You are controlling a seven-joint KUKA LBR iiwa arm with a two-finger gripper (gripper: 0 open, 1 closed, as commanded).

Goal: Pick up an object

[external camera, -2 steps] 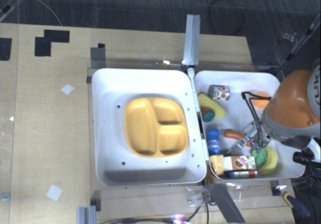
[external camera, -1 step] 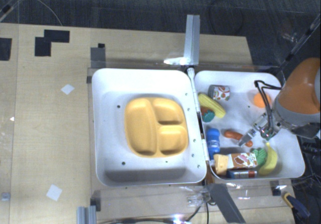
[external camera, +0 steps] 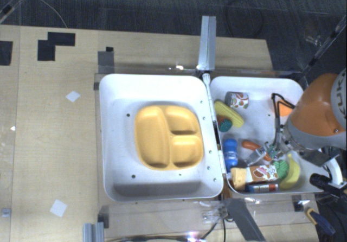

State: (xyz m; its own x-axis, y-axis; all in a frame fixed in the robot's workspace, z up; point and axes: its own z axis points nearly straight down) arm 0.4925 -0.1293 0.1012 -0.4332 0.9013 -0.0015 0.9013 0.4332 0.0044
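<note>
My gripper, grip state unclear, hovered over the carton, probably light and best pinched across its flat sides.

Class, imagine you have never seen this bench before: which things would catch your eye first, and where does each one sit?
The yellow divided tray stands out most, lying alone in the middle of the left bin. Next comes the bright clutter in the right bin: a small can, a corn cob, a blue bottle. The arm's orange band looms at the right, with the claw low among those things.
</note>
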